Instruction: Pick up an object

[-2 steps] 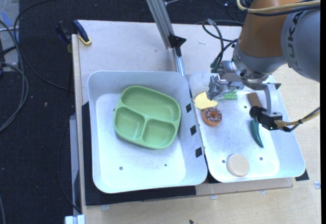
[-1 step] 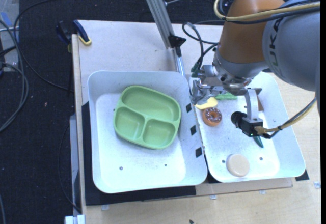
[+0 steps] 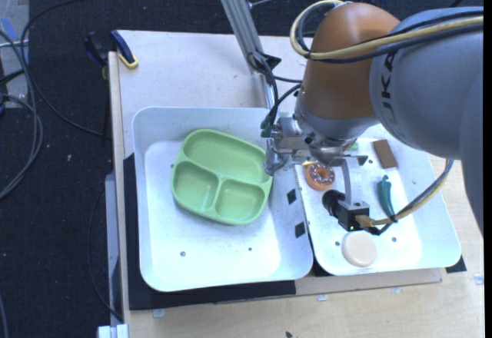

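The grey arm (image 3: 415, 75) reaches in over the right bin (image 3: 430, 240). In the left bin (image 3: 154, 252) lies a green divided tray (image 3: 221, 177). Whether the jaws (image 3: 277, 154) are spread, I cannot tell. Smaller things share the right bin: a cream disc (image 3: 359, 250), an orange-pink ring (image 3: 318, 175), a green-handled tool (image 3: 384, 195), a brown block (image 3: 383, 153).

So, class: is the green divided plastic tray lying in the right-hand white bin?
No, the green divided plastic tray lies in the left white bin.
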### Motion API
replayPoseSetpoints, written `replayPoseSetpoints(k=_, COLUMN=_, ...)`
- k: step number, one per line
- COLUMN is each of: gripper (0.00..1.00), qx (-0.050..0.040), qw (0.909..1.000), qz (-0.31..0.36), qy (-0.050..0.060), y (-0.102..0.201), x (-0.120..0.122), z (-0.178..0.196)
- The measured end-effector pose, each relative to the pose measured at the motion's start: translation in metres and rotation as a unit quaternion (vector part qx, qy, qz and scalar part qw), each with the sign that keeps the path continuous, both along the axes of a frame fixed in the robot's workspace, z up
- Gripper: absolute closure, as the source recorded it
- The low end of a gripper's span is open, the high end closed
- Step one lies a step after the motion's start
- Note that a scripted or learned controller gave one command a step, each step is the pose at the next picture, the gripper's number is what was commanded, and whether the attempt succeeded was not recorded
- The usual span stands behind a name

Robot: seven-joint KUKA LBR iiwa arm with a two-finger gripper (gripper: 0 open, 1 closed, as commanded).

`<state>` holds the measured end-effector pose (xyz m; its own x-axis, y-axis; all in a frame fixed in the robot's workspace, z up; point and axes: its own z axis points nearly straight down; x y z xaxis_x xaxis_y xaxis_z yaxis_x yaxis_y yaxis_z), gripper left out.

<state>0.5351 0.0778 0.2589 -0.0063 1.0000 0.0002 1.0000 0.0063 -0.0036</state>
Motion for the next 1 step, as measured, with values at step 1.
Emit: replayPoseSetpoints(k=1, gripper=0.00, qx=-0.0003, qw=1.0000, qz=-0.002, qy=-0.001, y=-0.0022, x=0.0012, z=0.0004)
